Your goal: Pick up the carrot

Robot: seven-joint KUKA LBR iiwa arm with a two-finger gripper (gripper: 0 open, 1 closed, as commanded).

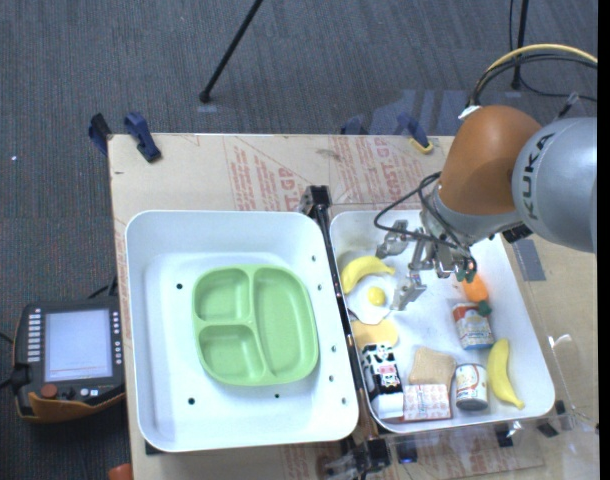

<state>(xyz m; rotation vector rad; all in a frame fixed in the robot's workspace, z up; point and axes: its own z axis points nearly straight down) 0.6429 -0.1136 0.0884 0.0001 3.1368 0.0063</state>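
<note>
Nearest the camera, along the right white plastic bin's (537,368) six-o'clock edge, sit a black-and-white milk carton (383,370), a pink patterned packet (426,402), a tan slice of toy bread (432,366), a small printed tin can (471,386) and a yellow toy banana (502,372), packed close as loose picking stock. Farther in, a second printed can (474,327) lies just below the small orange carrot with a green tip (474,289), which rests at the bin's three-o'clock side. At nine o'clock from the carrot, a fried-egg toy (373,295) and a second yellow banana (366,268) crowd the bin's left wall. The metal two-finger gripper (417,286) hangs over the bin's middle, fingers spread apart with nothing between them, beside the carrot rather than over it; I judge it must shift toward three o'clock. The left bin (150,268) holds a green three-compartment plate (255,325).
</note>
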